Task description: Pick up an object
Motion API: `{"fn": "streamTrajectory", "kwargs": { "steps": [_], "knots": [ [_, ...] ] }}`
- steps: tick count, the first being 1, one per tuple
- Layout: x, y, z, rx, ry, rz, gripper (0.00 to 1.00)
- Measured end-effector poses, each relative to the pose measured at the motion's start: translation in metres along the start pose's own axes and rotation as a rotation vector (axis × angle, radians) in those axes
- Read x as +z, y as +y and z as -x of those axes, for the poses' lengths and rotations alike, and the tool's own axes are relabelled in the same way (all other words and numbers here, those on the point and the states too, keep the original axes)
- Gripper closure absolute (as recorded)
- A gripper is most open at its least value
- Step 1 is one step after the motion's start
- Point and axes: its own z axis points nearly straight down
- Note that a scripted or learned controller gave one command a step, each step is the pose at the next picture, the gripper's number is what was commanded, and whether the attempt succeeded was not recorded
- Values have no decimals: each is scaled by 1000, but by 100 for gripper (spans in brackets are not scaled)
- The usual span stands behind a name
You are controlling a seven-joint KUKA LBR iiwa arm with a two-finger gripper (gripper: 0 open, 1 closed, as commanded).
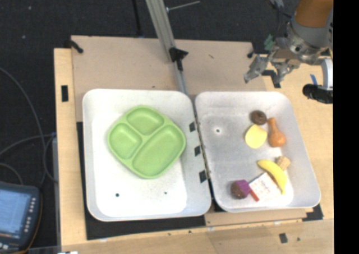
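Overhead, the gripper (268,69) hangs above the bench just beyond the far edge of the right bin (224,191), its fingers spread wide with nothing between them. Small food items cluster along that bin's right side: a banana (273,173), a yellow disc (255,136), an orange piece (275,133). Because they crowd together, a descent could likely nudge a neighbour or close on nothing.

We see a green tray (147,142) lying mid-left bin (95,191), a metal post (160,20) slanting over the bench's (112,62) far edge, and a screen (17,211) off its near-left corner.
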Motion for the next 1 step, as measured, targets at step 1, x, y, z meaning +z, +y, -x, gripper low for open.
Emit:
{"fn": "streamTrajectory", "kwargs": {
  "steps": [1],
  "knots": [
    [0,0,0,0,-1,-1,0]
  ]
}}
